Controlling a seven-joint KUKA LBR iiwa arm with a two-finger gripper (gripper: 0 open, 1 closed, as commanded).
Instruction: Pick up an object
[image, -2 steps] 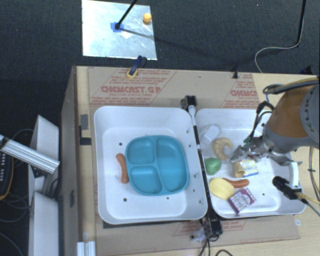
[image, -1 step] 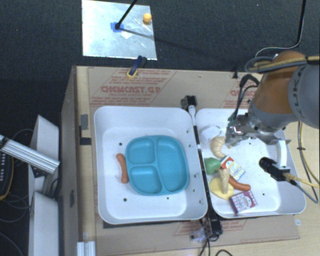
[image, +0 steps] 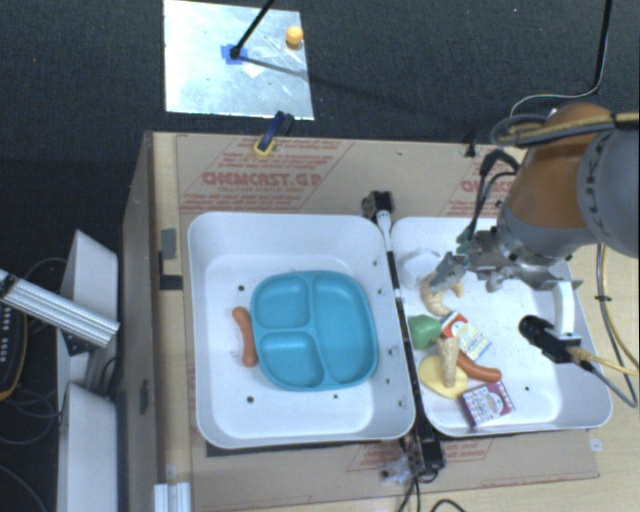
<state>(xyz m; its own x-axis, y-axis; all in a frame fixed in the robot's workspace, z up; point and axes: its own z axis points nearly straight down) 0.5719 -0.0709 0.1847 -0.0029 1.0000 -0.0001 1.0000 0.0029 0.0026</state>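
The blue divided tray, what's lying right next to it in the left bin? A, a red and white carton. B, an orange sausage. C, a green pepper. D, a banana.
B: an orange sausage lies on the bin floor just off the left edge of the blue divided tray.

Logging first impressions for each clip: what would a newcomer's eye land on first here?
Most likely the blue divided tray in the middle of the left bin, with a sausage lying just beside it. Next, the grey and orange arm reaching in from the right, its tool hovering over the far end of the right bin, just above a heap of small toy foods.
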